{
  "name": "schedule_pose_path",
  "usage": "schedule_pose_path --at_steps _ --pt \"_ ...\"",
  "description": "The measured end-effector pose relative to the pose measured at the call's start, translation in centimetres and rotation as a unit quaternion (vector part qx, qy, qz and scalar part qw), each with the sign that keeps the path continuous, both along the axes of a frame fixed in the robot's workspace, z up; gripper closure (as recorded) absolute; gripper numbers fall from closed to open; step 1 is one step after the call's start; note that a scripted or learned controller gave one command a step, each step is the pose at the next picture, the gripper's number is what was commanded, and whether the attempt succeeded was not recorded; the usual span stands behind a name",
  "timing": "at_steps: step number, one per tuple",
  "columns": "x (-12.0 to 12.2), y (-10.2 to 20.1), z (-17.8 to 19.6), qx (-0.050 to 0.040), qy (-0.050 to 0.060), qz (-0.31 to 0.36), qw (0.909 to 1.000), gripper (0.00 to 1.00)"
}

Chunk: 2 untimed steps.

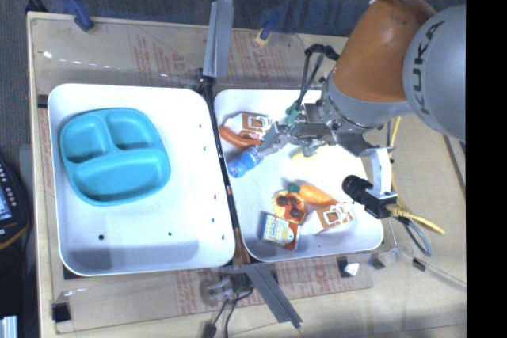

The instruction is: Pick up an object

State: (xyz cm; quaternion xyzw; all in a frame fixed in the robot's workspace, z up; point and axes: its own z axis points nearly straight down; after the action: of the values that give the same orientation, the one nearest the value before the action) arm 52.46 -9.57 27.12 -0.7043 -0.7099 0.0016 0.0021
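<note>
pincer [273, 140] state: can't tell | blue bottle [244, 162] just below-left; touching?

The right bin [360, 245] is crowded: a blue bottle [243, 162] and sausage [231, 137] near its left wall, a carrot [317, 193] and small packets [279, 228] toward the front. In the left bin [127, 249], bare floor lies in front of the blue divided tray [113, 153].

small blue bottle [243, 162] lying tilted by right bin's left wall; orange hot dog [234, 138] just above it; orange carrot [317, 193] and yellow-blue box [276, 229] near front.
</note>
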Motion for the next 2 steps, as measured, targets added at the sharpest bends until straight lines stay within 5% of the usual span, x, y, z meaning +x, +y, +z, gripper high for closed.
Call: schedule_pose_path --at_steps 1,2 --pt "-1.2 -8.1 -6.3 0.0002 -0.001 0.059 0.9982 0.00" --pt "-1.4 -11.3 -16.2 -0.0025 -0.010 -0.081 0.9967 0.00"
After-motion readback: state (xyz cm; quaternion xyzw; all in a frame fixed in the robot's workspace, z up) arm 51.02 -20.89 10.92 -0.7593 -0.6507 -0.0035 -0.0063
